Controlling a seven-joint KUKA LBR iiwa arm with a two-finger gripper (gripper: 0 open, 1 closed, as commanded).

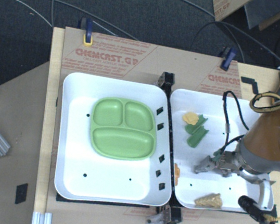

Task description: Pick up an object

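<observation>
Over the right bin (179,197), the gripper (206,166) sits low near the floor; whether it is spread or closed I cannot tell, and nothing shows in its grasp. Beyond it in that bin lie a green piece (197,134) with a yellow piece (190,118), and nearer, a tan piece (208,200). Left of that bin, a green plate (123,128). By my judgement, nothing is lifted yet; the pick remains to do.
</observation>
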